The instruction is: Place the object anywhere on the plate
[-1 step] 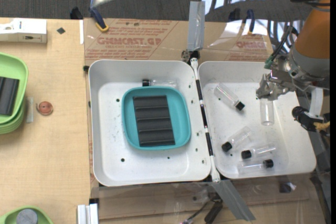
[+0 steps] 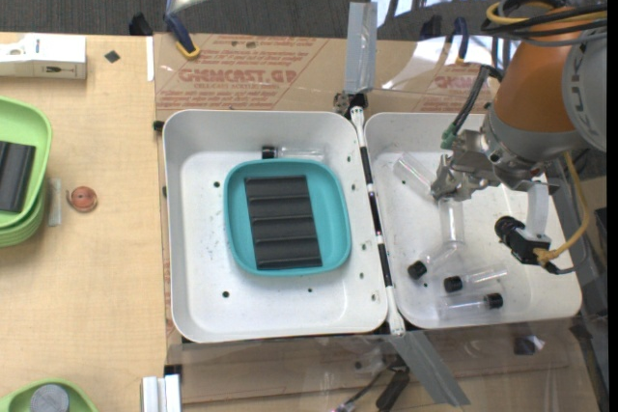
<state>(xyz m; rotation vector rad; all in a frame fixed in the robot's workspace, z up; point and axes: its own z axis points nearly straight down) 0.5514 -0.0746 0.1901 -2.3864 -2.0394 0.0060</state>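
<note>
1. the objects are clear plastic tubes with black caps; several lie in the right bin point(image 2: 570, 304).
2. one tube point(image 2: 450, 225) sits directly below the gripper point(image 2: 450, 191), its upper end at the fingertips; whether it is clamped cannot be told.
3. two capped tubes point(image 2: 473, 292) lie near the bin's front wall, apart from the gripper.
4. the teal plate point(image 2: 237, 217), bearing a black ribbed insert point(image 2: 282, 222), rests in the left bin point(image 2: 188, 236).
</note>
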